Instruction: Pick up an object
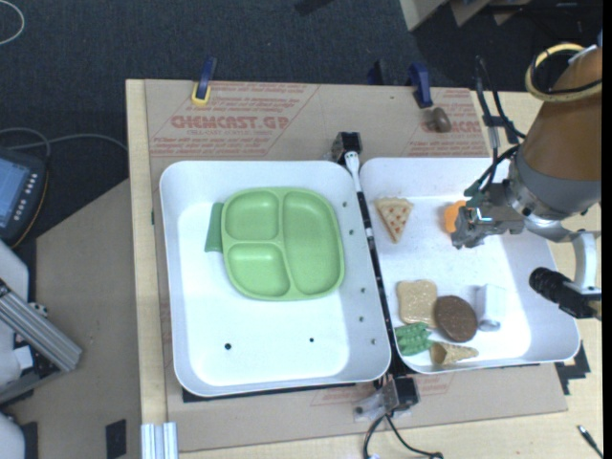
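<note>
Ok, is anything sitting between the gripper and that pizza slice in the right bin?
Nothing visible does. The gripper hangs over the right bin, close beside an orange piece, and the pizza slice lies to its left in the view with only bare white floor between. The cookie and cracker lie nearer the camera, off that line.

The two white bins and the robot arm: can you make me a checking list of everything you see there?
Surface: a bench with brown printed board bears a left bin and a right bin, side by side.
Job's things: in the right bin lie a pizza slice, an orange toy, a toast slice, a brown cookie, a green leafy toy and a small yellow wedge.
Clutter: a green divided plate sits in the left bin.
Grippers: the gripper hangs over the right bin, beside the orange toy.
Cables: black cables run along the arm.
Surroundings: clamps at the far edge; dark carpet.
</note>
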Robot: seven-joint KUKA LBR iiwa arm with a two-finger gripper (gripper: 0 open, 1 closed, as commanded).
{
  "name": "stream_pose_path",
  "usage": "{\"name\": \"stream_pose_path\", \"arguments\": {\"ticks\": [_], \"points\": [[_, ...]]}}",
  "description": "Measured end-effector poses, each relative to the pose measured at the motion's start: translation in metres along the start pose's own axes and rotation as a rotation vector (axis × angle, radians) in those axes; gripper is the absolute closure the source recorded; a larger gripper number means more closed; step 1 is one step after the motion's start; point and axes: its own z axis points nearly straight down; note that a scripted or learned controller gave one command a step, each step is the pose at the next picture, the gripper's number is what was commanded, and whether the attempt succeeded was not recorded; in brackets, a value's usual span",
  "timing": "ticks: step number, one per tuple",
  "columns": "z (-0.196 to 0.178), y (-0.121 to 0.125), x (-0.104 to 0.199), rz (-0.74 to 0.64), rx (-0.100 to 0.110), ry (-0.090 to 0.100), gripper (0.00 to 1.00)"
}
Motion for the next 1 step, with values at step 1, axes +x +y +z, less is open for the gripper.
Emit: {"name": "stream_pose_path", "arguments": {"ticks": [1], "points": [[-0.0103,0.0516,0.0155,-0.003,-0.003,0.000,1.00]]}}
